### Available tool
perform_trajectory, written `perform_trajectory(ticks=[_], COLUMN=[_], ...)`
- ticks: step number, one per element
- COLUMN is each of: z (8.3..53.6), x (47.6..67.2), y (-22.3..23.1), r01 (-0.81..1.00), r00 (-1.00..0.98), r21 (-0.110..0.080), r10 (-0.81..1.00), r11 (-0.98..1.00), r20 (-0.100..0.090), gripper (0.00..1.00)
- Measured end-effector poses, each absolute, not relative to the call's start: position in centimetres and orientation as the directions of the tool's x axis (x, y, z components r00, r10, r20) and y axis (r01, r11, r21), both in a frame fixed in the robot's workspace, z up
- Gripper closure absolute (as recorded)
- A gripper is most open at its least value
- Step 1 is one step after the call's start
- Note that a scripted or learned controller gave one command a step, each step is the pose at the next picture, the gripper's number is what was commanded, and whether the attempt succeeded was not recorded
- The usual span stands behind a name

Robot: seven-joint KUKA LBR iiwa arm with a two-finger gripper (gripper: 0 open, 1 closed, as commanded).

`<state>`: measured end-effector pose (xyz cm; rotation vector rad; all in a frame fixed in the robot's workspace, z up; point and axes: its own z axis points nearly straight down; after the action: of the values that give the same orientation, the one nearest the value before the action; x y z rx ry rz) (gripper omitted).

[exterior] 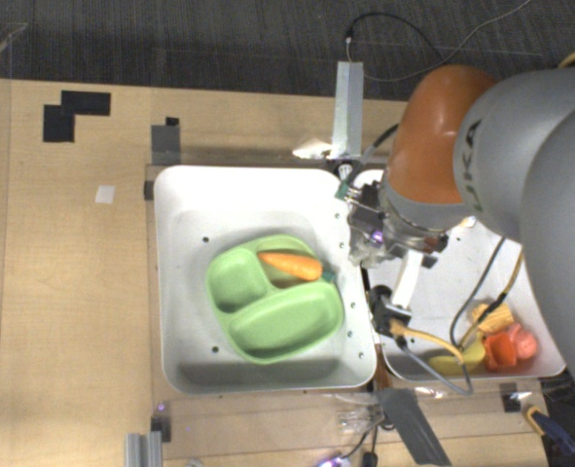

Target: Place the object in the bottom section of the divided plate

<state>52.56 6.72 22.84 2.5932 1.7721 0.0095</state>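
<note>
Left bin (175, 261): wide bare floor along its left wall; green divided plate (272, 300) just right of centre, orange carrot (290, 265) lying in its upper right section, bottom section bare. Gripper (373, 243) over the shared bin rims, beside plate's right edge. Right bin (462, 261): banana (462, 360), red fruit (511, 346) at lower right
</note>
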Motion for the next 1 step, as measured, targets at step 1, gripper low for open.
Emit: perform_trajectory(ticks=[1], z=[22.6], x=[50.21], y=[9.39], r01=[0.998], r00=[0.059], r21=[0.002], r10=[0.998], r11=[-0.059], r20=[0.002], gripper=[1.0])
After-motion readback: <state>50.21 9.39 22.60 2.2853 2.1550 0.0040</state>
